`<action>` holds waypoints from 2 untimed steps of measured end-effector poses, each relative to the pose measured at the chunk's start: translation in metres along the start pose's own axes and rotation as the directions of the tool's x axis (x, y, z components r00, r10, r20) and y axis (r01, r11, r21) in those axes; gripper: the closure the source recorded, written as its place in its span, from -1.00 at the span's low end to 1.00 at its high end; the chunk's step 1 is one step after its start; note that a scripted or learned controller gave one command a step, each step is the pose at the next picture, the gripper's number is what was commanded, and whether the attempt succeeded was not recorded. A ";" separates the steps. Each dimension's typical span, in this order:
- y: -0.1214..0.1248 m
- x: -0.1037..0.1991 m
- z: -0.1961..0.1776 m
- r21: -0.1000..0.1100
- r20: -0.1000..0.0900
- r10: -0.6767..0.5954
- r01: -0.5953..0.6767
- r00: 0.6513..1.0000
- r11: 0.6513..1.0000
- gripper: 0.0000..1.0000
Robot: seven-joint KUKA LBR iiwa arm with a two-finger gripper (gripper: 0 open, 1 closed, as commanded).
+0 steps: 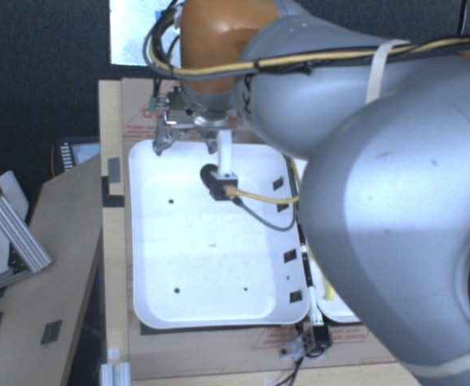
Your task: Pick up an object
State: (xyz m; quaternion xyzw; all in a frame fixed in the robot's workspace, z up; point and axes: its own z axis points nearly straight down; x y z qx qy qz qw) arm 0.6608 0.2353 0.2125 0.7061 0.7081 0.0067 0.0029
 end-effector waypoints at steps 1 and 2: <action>0.004 -0.091 -0.106 0.001 0.006 0.009 -0.009 1.000 1.000 -1.00; 0.003 -0.085 -0.110 0.008 0.004 -0.002 0.002 1.000 1.000 1.00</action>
